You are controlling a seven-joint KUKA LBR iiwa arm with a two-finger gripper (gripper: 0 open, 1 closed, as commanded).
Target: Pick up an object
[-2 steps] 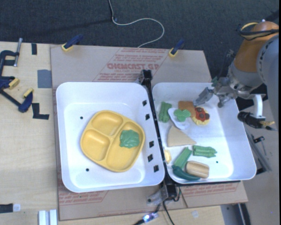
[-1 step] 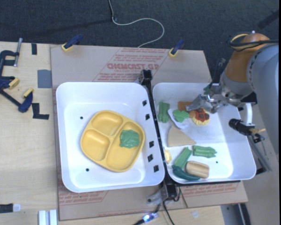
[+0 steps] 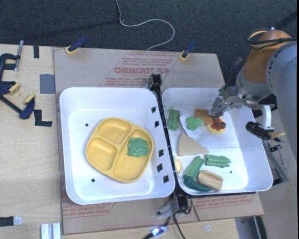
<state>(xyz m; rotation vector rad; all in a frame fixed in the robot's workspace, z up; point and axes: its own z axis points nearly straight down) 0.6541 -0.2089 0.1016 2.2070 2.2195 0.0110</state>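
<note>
My gripper hangs over the back of the right bin, just above a small red and yellow toy food and an orange-brown piece. Close by lie a white and green piece, a green pickle and a beige wedge. Nearer the front are a green bean pod, a bread roll and a dark green vegetable. The left bin holds a yellow divided plate with a green leafy piece on it.
A black divider runs between the two bins. Clamps lie on the bench at the far left. A white cable loops across the dark surface behind the cardboard sheet.
</note>
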